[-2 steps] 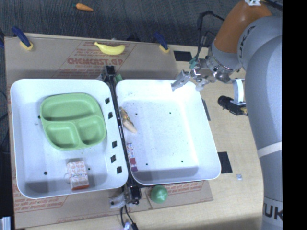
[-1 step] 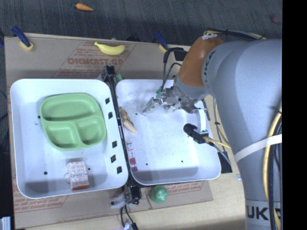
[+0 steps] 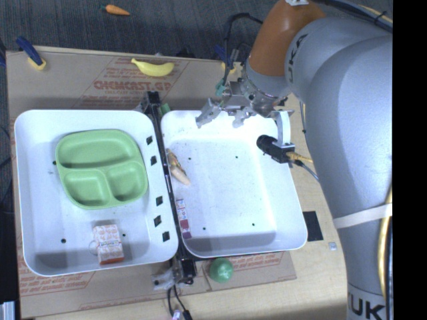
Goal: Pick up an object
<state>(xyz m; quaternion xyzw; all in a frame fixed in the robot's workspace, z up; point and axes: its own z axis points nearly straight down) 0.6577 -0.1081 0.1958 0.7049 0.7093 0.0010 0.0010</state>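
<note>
The gripper point(image 3: 222, 113) hangs over the far rim of the right bin point(image 3: 233, 239), its two fingers point(image 3: 204, 117) spread apart with nothing between them. The grey arm point(image 3: 353, 119), with its orange band point(image 3: 283, 35), reaches in from the right. Below the gripper, a small tan object point(image 3: 178, 169) lies at the right bin's left edge, close to the divider between the bins. In the left bin point(image 3: 33, 192) sit a green tray point(image 3: 101, 167) and, nearer the camera, a small packet point(image 3: 108, 243). Beyond the bins, a yellow banana point(image 3: 153, 67) rests on the cardboard point(image 3: 100, 79). A green ball point(image 3: 221, 269) sits just outside the right bin's near rim.
</note>
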